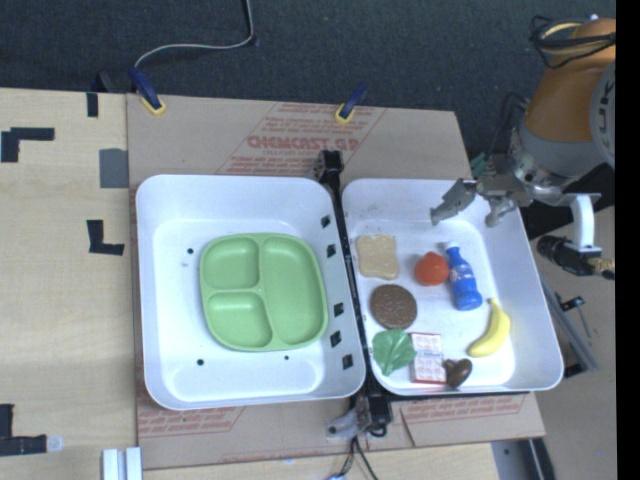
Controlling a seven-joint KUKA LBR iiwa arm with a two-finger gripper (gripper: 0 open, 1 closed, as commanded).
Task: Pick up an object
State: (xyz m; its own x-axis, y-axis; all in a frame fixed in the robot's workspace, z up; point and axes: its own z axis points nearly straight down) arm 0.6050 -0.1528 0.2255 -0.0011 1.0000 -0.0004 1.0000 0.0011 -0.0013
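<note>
Nothing picked yet: gripper (470, 204) hovers over right bin (535, 298), fingers spread and empty; blue bottle (462, 279), tomato (431, 269) untouched.

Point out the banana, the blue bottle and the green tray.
banana (490, 330), camera view, middle of its curve
blue bottle (463, 280), camera view, its body
green tray (208, 286), camera view, left rim

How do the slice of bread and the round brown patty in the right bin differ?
The bread slice is pale tan and roughly square; the patty is dark brown and round. The bread slice lies farther up the bin, the patty just below it, nearer the green leaf. Both lie flat in the right bin, near its left wall.
</note>
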